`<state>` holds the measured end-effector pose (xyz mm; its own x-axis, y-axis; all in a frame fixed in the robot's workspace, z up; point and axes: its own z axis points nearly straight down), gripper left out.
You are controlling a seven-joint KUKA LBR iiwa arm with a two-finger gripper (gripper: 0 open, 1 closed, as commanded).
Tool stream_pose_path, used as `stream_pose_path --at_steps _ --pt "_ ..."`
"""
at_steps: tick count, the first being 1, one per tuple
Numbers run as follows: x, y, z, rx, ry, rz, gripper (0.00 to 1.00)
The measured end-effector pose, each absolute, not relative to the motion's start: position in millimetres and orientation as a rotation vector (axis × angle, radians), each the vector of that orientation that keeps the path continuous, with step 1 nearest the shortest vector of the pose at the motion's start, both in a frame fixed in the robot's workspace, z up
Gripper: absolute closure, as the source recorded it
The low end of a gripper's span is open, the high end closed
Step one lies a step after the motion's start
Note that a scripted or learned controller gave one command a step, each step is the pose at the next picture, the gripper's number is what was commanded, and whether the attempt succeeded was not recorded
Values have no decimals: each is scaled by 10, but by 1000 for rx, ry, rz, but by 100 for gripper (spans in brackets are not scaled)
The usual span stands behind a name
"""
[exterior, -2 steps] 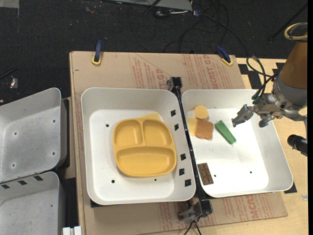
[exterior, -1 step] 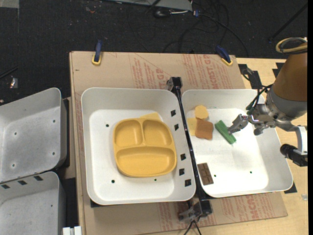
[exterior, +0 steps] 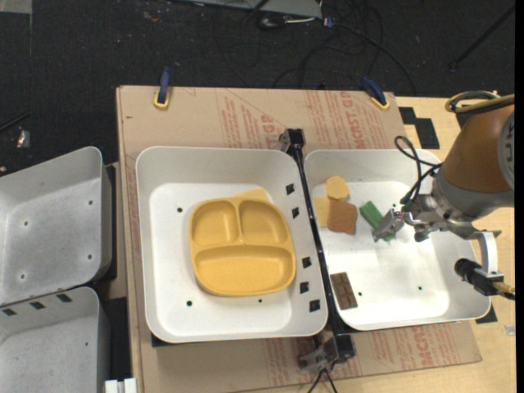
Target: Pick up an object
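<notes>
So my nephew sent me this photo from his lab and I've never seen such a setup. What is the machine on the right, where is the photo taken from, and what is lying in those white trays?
The photo comes from one camera fixed above the bench, looking down at a slant. On the right is a robot arm, grey with an orange band, reaching in; its pincer hangs over the right bin, close beside a small green block. I cannot tell whether it grips anything. That bin also holds a brown block, two yellowish pieces and a dark brown bar. The left bin holds a yellow divided plate.
</notes>
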<state>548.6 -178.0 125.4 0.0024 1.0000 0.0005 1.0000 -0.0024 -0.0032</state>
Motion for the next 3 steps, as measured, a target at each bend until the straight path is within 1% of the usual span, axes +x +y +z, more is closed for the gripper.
stream_pose_path --at_steps 1,2,3 --pt "5496 -1779 1383 -2225 -2220 0 100" --pt "5476 -1797 1812 -2226 -2223 -3 100" --pt "5480 -1769 2438 -2222 -2227 -3 100"
